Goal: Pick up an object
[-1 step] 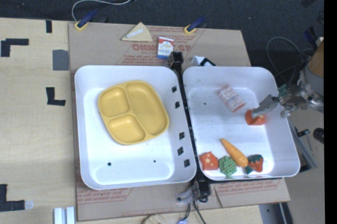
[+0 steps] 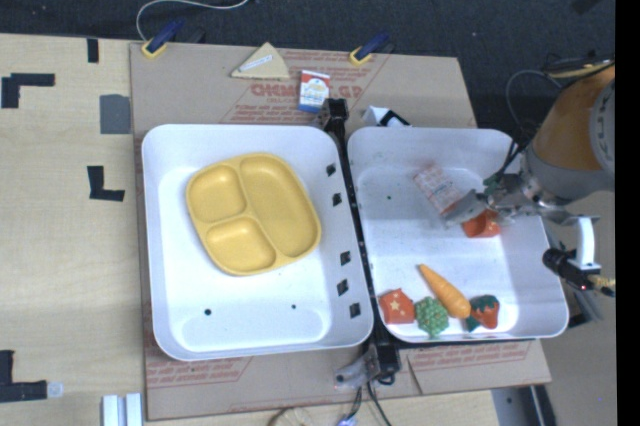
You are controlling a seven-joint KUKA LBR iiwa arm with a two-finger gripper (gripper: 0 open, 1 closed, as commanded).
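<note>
The arm [image 2: 575, 149] reaches in over the right bin [image 2: 400, 164], and its tool [image 2: 478, 211] sits low at the bin's right side, right at a small red-orange piece [image 2: 483, 226]. A pale, clear-looking item [image 2: 432, 181] lies just beside it to the upper left. Whether the tool is clenched, released, or grasping the red piece cannot be told; the tip is too small and blurred, and the piece may simply lie under it.

Along the bin's near edge lie a carrot [image 2: 444, 289], a red block [image 2: 397, 307], a green piece [image 2: 432, 316] and a strawberry-like toy [image 2: 484, 311], all close together and well apart from the tool. The left bin [image 2: 170, 314] holds a yellow divided plate [image 2: 252, 212].

The step in hand looks like the grasp itself, at the red piece. The next move calls for a firm close on it, if not made yet, then a straight lift clear of the bin floor to prove the hold. If it slips, the clustered toys offer other targets.
</note>
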